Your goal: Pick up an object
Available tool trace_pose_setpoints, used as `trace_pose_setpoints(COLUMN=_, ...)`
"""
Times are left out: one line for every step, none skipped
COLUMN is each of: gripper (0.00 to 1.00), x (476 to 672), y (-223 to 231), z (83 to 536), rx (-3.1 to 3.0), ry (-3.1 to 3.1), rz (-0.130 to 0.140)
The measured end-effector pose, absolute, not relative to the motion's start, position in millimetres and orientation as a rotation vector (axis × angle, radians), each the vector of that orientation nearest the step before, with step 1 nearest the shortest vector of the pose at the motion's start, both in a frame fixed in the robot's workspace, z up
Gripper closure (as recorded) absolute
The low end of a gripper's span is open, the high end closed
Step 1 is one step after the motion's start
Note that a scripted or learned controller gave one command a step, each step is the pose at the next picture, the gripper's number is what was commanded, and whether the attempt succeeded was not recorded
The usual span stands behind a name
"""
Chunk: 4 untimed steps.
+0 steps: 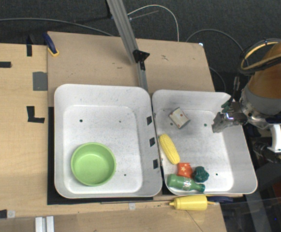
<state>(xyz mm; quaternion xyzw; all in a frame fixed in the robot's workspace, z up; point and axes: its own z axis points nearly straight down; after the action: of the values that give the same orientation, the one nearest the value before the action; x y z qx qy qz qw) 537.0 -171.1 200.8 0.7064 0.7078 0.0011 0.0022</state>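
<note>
A: Gripper (pixel 221 122) sits at right edge of right bin (pixel 237 178); we can't tell its state.

B: We see the tan block (pixel 178 117) just left of it, upper middle of that bin.

Both white bins, the left bin (pixel 63 129) and the right bin (pixel 237 168), look like smooth matt plastic, lightly speckled with dark marks. The green bowl (pixel 93 164) is glossy plastic, as are the yellow corn (pixel 169 149) and yellow bottle (pixel 190 203). The bench (pixel 14 144) looks like pale matt wood or board, with a bare metal bar (pixel 123 23) crossing above it
</note>
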Motion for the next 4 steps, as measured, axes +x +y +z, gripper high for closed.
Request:
trace_pose_setpoints(gripper=1.0, x=536.7, y=-163, z=261, rx=2.215, ry=2.221, rz=0.004)
trace_pose_setpoints(gripper=1.0, x=537.2, y=-163, z=278, rx=2.219, ry=2.223, rz=0.0)
trace_pose_setpoints(gripper=1.0, x=552.8, y=-103, z=273, rx=2.215, ry=2.231, rz=0.0)
trace_pose_setpoints(gripper=1.0, x=570.2, y=-49, z=255, rx=2.216, ry=2.231, rz=-0.003)
